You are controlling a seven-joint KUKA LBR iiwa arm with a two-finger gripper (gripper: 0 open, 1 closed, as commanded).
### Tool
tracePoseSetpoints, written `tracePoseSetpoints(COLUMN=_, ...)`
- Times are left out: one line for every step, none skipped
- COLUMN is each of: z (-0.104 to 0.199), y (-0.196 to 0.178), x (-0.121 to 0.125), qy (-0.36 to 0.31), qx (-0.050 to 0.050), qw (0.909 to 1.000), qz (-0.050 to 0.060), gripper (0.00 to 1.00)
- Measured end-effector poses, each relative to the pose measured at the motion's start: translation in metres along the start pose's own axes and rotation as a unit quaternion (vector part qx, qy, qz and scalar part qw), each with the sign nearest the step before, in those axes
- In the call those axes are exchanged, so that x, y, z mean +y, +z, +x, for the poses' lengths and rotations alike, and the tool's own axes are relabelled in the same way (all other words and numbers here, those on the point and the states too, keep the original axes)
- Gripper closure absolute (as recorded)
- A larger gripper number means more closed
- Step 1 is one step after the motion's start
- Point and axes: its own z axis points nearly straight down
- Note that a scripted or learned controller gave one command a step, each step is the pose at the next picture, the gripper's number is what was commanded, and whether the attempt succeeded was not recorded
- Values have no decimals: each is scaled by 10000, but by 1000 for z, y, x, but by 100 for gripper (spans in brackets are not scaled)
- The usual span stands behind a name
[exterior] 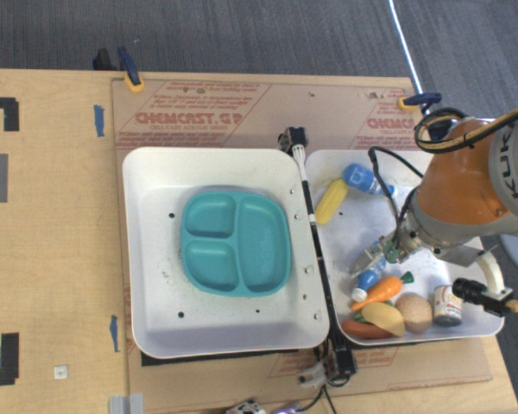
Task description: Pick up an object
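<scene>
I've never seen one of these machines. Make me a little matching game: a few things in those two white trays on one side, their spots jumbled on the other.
Things:
1. teal divided plate
2. toy corn cob
3. toy carrot
4. small can

Places:
A. right bin, far end by the divider
B. right bin, near right corner
C. middle of the left bin
D. right bin, near end, above the yellow fruit

Pairs: 1-C, 2-A, 3-D, 4-B

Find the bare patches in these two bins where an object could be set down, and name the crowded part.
Free: the left bin's floor around the teal divided plate, and the right bin's middle strip between the corn cob and the carrot. Crowded: the right bin's near end, by the gripper.
</scene>
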Motion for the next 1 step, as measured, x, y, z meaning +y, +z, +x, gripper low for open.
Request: tracePoseSetpoints(z=105, y=-86, x=96, qy=-228, qx=35, qw=9997, qz=48, gripper=100)
